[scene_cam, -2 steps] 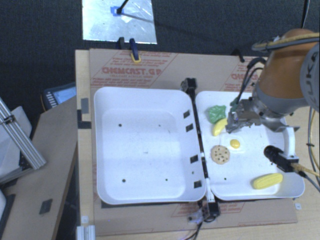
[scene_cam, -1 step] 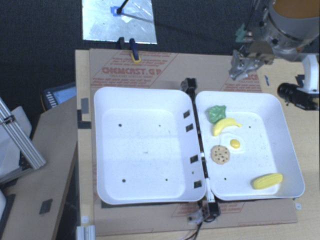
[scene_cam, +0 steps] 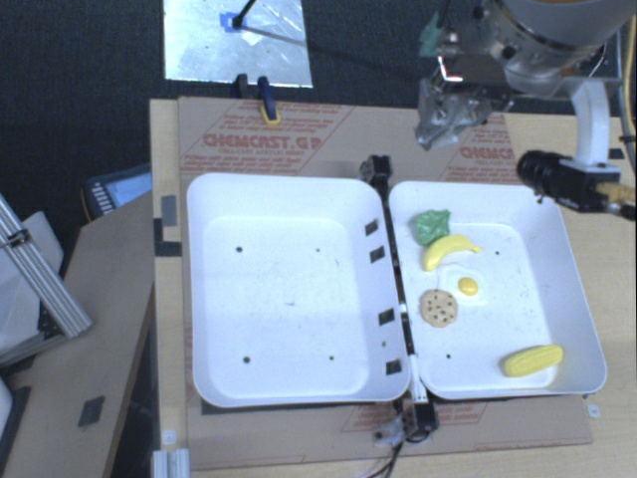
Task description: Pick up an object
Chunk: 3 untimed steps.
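The tool [scene_cam: 450,118] is hanging above the far rim of the right bin [scene_cam: 577,297], over the cardboard sheet [scene_cam: 299,132]. Its fingers are blurred against the sheet, so whether they are parted or closed cannot be told; nothing is showing between them. The arm [scene_cam: 557,8] above it is cut off by the top edge.

The right bin is carrying five things. A green leafy piece [scene_cam: 432,225] is lying near the far left corner, touching a banana [scene_cam: 448,250]. A fried egg [scene_cam: 466,287] and a cookie [scene_cam: 438,308] are sitting just beside each other mid-bin. A corn cob [scene_cam: 532,359] is lying well apart, near the front rim.

The left bin [scene_cam: 209,267] is offering open floor.
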Tool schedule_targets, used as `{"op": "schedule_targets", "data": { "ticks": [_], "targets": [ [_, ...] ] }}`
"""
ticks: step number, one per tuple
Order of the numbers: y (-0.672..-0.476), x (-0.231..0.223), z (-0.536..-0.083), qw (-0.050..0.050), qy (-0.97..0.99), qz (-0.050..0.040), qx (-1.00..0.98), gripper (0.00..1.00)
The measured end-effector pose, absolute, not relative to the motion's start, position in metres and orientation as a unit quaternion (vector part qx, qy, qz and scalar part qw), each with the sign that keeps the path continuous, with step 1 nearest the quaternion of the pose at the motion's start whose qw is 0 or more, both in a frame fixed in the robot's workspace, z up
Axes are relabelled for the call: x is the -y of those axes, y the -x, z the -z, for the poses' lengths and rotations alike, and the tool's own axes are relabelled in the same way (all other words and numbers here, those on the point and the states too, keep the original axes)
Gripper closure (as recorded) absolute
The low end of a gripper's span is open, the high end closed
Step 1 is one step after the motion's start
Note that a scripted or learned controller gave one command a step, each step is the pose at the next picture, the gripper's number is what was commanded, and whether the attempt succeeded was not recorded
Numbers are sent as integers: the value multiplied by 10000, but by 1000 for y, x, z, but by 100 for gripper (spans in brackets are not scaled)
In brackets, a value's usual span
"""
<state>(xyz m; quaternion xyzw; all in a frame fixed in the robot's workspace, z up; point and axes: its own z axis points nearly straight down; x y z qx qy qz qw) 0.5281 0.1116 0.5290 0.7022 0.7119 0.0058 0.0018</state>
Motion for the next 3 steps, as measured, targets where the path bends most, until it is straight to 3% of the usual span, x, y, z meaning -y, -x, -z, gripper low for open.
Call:
{"op": "schedule_targets", "data": {
  "ticks": [1, 2, 3],
  "targets": [
    [-511, -193, -535, -7, -7026, -24, -7116, 100],
    [-584, -232, -533, 4, -7047, -9, -7095, 100],
    [-545, -235, -462, -18, -7050, 32, -7092, 100]
  ]
}}
